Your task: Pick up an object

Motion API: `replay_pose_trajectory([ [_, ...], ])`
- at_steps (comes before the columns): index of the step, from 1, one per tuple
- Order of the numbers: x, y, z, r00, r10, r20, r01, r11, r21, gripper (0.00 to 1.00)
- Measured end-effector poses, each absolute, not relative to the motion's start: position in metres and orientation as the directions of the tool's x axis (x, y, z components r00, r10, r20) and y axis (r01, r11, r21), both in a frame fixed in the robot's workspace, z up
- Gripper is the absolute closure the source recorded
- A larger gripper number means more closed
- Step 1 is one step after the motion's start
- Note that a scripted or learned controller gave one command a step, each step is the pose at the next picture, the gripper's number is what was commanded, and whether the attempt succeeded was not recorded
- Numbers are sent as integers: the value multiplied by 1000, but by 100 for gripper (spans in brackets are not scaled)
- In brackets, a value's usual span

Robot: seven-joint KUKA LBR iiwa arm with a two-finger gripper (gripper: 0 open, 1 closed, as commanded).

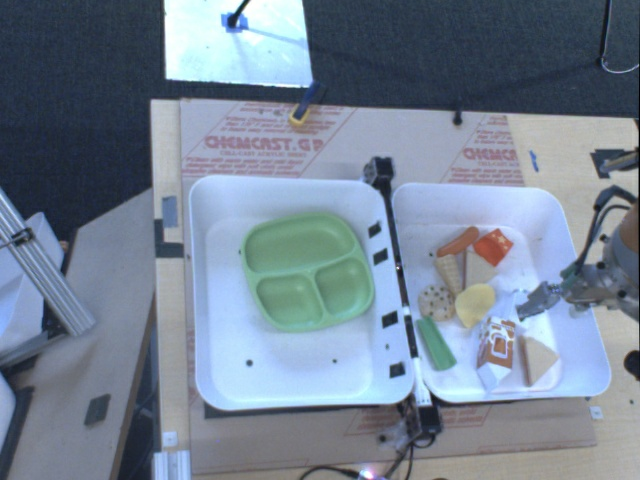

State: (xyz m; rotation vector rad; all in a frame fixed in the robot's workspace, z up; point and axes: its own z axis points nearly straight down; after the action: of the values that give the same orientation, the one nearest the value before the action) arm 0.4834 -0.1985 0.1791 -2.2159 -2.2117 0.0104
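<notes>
The right bin (pixel 560 218) holds several toy foods. Among them are a red sausage (pixel 458 241), an orange-red block (pixel 492 246), a tan wedge (pixel 453 269), a speckled cookie (pixel 434 300) and a yellow round piece (pixel 475 305). A green stick (pixel 436 343), a white and orange packet (pixel 496 346) and a tan triangle slice (pixel 538 360) lie nearer the front. My gripper (pixel 535 301) reaches in from the right, low over the bin, just right of the yellow piece and above the packet. Nothing shows in its grasp.
The left bin (pixel 215 298) holds a green divided plate (pixel 305 271). A black-marked divider (pixel 392 268) separates the bins. A cardboard sheet (pixel 265 143) lies under both bins, with a yellow and blue peg (pixel 304 106) at its back edge.
</notes>
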Motion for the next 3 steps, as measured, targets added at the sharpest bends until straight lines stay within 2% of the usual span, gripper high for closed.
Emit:
replay_pose_trajectory([
  [1, 487, -198, 186, -3, 1000, -1, 1000, 3, 1, 0],
  [2, 478, -194, 136, -1, 1000, 1, 1000, 1, -2, 0],
  [3, 483, -194, 107, -6, 1000, 1, 1000, 6, 12, 0],
])
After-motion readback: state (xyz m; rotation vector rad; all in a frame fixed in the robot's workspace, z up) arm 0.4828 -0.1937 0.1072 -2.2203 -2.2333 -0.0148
